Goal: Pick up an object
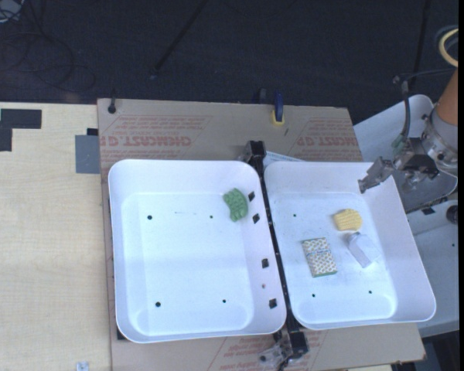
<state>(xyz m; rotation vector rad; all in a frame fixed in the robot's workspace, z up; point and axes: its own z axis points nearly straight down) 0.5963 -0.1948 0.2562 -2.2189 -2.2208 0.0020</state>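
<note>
Brown board (178,134) under bins: red mirrored print, reads roughly "CHEMCAST GP"; repeated elsewhere, illegible

Camera view: 1 fixed camera above the bench (46,230), looking down at a slant from moderate distance. Both white bins, left bin (131,207) and right bin (402,284), lie fully in frame; dark floor fills the top.

Both bins are plain white, left bin (131,284) with a bumpy green lump (236,204) in it. The right bin (406,284) has a yellow ridged piece (347,220), a checkered green-and-white pad (319,256) and a pale greyish-white block (359,249).
</note>
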